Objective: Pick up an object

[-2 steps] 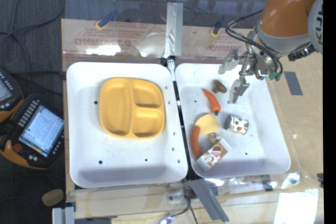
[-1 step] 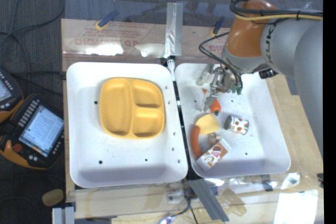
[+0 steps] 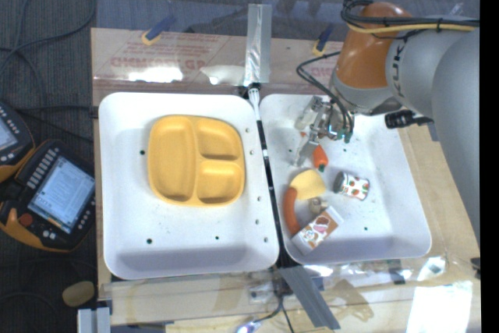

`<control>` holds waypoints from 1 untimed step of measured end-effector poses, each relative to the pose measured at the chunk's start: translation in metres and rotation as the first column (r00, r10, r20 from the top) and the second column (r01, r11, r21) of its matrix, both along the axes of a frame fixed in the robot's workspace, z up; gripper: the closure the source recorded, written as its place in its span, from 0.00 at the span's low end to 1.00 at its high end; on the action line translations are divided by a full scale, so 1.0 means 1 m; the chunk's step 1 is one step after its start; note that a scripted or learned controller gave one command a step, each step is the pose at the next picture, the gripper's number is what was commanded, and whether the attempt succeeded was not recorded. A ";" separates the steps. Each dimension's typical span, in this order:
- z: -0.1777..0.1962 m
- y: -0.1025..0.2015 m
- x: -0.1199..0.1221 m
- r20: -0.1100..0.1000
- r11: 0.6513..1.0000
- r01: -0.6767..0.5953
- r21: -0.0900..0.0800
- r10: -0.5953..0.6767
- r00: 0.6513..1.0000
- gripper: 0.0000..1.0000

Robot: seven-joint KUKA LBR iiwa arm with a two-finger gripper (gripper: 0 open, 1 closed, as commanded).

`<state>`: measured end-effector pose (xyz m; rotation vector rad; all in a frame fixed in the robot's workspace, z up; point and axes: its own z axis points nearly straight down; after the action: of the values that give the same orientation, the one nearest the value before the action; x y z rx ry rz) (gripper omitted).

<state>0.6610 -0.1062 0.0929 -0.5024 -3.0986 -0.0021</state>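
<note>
My gripper (image 3: 312, 152) hangs over the upper left part of the right bin (image 3: 394, 191), on the grey arm with the orange band. Its fingers stand apart, open, with nothing between them. A small orange piece (image 3: 320, 159) lies just beside the fingertips. Below it in the same bin lie a yellow rounded piece (image 3: 308, 183), an orange sausage-shaped piece (image 3: 289, 211), a small can with red spots (image 3: 353, 185) and a printed packet (image 3: 318, 228).
A yellow divided tray (image 3: 196, 160) lies in the left bin (image 3: 125, 230). The ridge between the two bins (image 3: 267, 175) runs close to the left of the gripper. Handheld devices (image 3: 47, 191) and cables lie off the bench at the left.
</note>
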 end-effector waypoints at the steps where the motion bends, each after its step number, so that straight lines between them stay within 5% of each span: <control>1: 0.000 0.013 0.000 0.001 0.939 0.344 0.003 -0.344 0.939 0.00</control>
<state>0.6608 -0.0931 0.0927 -1.0365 -2.9645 -0.0076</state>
